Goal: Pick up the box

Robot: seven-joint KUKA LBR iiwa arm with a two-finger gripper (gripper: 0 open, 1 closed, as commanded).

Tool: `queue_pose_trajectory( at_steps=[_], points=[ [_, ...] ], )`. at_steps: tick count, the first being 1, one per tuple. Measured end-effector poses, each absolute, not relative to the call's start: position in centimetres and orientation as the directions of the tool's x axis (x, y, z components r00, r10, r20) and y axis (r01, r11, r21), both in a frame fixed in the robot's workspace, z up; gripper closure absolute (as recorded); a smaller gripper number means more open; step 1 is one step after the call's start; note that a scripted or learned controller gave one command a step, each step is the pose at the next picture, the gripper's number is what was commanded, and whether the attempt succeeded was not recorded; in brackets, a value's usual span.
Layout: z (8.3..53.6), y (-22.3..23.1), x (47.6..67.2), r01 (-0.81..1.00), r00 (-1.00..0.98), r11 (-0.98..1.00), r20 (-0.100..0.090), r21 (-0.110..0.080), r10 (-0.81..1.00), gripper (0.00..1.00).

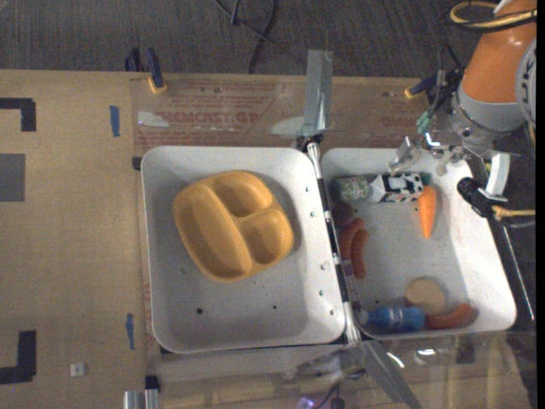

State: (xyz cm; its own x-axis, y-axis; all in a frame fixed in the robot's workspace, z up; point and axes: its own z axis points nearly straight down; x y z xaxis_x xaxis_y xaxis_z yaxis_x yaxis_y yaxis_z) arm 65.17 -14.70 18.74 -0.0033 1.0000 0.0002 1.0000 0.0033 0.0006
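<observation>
The box (390, 187) is a small carton with a black-and-white cow pattern and a green end. It lies on its side at the back of the right bin (477, 254). My gripper (421, 158) hangs just behind and above the box's right end, near the bin's back wall. It is open, and nothing shows between its fingers. The grey arm with its orange band (501, 58) comes in from the top right.
An orange carrot (427, 211) lies right beside the box. Two sausages (354, 244) lie by the left wall, and a blue bottle (397, 318), a round biscuit (425, 294) and another sausage (451, 316) are at the front. The left bin (170, 313) holds a yellow divided plate (233, 224).
</observation>
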Motion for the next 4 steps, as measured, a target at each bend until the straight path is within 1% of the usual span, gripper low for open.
queue_pose_trajectory(
  at_steps=[1, 2, 3, 4],
  points=[
    [18.0, -18.4, 66.8, 0.999, -0.037, 0.037, -0.003, 0.004, 0.999, 0.00],
    [18.2, -17.9, 57.4, 1.000, 0.009, -0.009, -0.001, 0.002, 1.000, 0.00],
    [8.7, -16.3, 48.9, 0.968, -0.253, 0.253, -0.001, 0.005, 0.968, 0.00],
    [9.7, -16.4, 49.0, 0.968, -0.250, 0.250, -0.001, 0.009, 0.968, 1.00]
  ],
)
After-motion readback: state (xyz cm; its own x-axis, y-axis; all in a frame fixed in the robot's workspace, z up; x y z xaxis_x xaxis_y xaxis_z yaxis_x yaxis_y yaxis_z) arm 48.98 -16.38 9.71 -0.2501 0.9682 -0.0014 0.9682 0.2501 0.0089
